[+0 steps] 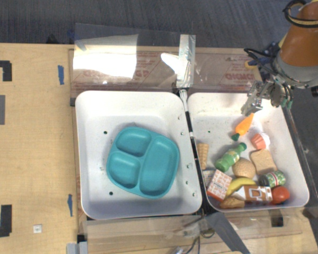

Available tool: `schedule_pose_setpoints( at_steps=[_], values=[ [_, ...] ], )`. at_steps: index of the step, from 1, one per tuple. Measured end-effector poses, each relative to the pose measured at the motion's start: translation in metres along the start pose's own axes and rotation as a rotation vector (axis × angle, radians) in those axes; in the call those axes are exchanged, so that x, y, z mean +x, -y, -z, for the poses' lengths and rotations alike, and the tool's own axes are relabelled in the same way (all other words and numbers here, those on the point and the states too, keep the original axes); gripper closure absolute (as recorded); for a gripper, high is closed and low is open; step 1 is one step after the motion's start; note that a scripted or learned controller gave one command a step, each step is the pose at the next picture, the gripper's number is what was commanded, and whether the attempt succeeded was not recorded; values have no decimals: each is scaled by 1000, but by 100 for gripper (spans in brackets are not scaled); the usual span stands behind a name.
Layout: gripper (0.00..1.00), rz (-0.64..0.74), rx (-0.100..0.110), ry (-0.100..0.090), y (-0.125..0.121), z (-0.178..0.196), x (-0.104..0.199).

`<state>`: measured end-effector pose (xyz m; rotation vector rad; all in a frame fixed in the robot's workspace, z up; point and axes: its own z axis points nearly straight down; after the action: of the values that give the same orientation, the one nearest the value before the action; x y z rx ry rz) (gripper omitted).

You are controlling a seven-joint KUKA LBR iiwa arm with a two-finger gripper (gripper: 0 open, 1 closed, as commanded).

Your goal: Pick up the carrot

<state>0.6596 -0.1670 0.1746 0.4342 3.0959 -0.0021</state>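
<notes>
Green bottle [230, 158] and other toy food crowd frame's lower right, below carrot [244, 126]. Carrot orange, green-tipped, tilted. Gripper [264, 100] just above it; can't tell its state.

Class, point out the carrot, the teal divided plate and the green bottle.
carrot [244, 124], camera view, middle of its orange body
teal divided plate [143, 162], camera view, central ridge
green bottle [229, 159], camera view, its body

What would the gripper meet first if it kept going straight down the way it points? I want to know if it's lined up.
Probably the carrot, lying just below the gripper in the right bin; depth is unclear.
</notes>
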Motion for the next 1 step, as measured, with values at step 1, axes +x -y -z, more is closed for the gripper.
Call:
schedule_pose_setpoints(
  at_steps=[1],
  values=[
    [100,120,-1,-3,16,-76,39]
  ],
)
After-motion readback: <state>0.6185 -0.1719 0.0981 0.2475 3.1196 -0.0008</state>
